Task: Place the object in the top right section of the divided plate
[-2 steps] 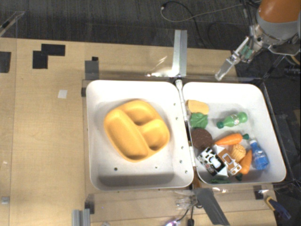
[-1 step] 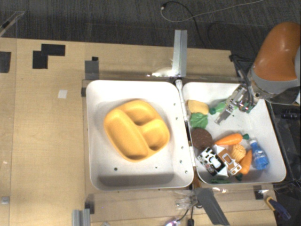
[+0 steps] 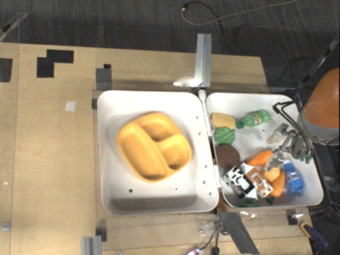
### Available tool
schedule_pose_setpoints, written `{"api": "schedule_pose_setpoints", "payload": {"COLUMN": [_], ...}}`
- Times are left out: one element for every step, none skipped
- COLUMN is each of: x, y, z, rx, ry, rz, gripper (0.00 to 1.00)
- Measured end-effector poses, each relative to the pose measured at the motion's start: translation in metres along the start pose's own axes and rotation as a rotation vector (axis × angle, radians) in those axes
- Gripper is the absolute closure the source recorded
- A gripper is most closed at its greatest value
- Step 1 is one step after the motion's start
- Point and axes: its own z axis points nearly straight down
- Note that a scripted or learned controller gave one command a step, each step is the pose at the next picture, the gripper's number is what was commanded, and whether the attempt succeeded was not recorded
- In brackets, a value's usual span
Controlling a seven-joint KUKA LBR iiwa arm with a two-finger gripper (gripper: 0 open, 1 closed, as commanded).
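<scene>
The gripper (image 3: 284, 145) hangs low over the right bin (image 3: 265, 101) beside the orange carrot (image 3: 260, 157); whether it is apart or together I cannot tell. The toys lie crowded, so it may catch a neighbour or slip. The yellow divided plate (image 3: 154, 145) waits in the left bin (image 3: 143, 102); the carrot's long axis runs left-right.

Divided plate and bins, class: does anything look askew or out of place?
The yellow divided plate sits turned at an angle in the left bin. The toys are heaped together in the right bin. Nothing looks spilled.
</scene>
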Motion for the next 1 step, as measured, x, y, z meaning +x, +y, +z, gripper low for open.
{"api": "schedule_pose_setpoints", "payload": {"x": [-0.1075], "y": [0.0232], "z": [0.0090], "rx": [0.004], "ry": [0.000], "rz": [-0.431], "gripper": [0.00]}}
